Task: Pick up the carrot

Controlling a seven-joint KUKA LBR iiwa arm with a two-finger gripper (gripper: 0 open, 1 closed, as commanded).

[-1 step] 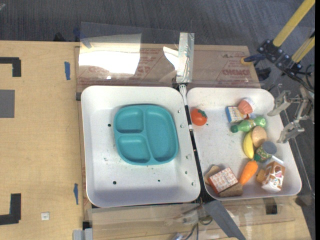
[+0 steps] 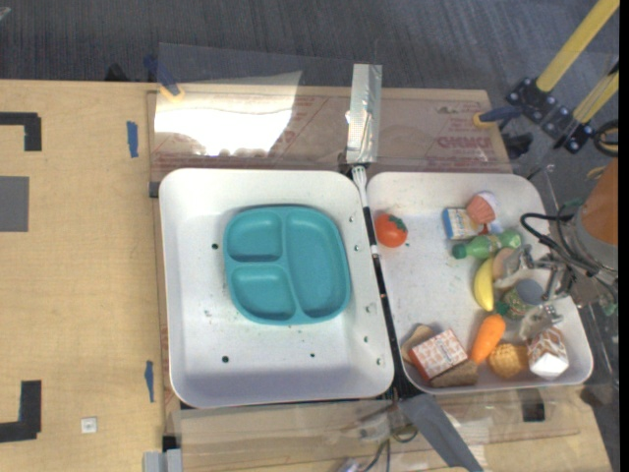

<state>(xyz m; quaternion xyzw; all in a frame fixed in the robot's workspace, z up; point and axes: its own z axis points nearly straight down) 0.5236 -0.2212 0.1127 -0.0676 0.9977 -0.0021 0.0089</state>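
The carrot (image 2: 486, 335) is small and orange with a green tip. It lies in the right bin (image 2: 423, 283) near the front, tilted, just below a yellow banana (image 2: 484, 285). My gripper (image 2: 537, 293) hangs low over the right side of this bin, up and to the right of the carrot and about a carrot's length away. Cables and grey metal parts crowd around it. The carrot lies free among the other items.
Crowded around the carrot are a patterned box (image 2: 439, 352), a round brown piece (image 2: 507, 360) and a white-brown item (image 2: 548, 354). Farther back are a tomato (image 2: 391, 230), a green item (image 2: 482, 246) and a small carton (image 2: 455, 222). The left bin (image 2: 187, 293) holds a teal divided plate (image 2: 288, 264).
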